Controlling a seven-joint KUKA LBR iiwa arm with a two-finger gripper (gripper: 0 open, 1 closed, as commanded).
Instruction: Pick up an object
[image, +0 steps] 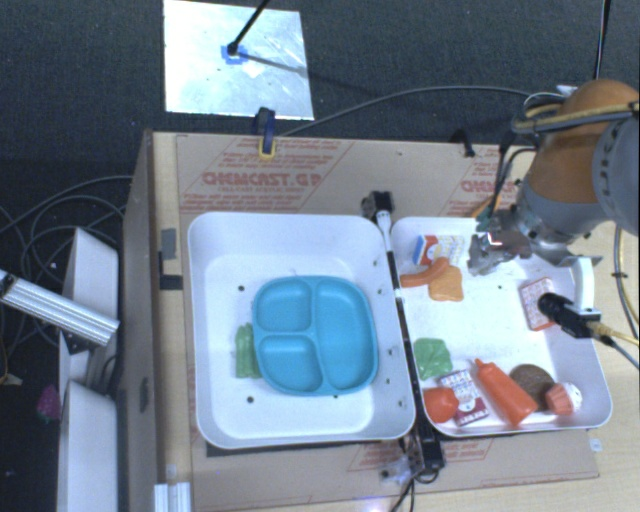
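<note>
My gripper (487, 253) hangs over the upper part of the right bin (505, 315), just right of an orange toy piece (438, 280) and a small white and red box (428, 249). I cannot see how its fingers stand, and nothing shows between them. Along the right bin's front edge lie a green piece (432, 356), a red and white packet (460, 390), an orange bottle (503, 392) and a brown round item (531, 379). A pink card (537, 303) lies near the right wall.
The left bin (215, 300) holds a blue divided plate (314, 334) with a green item (245, 352) at its left edge. A black divider clip (380, 207) sits between the bins. The arm's black fitting (567, 314) hangs over the right bin's right side.
</note>
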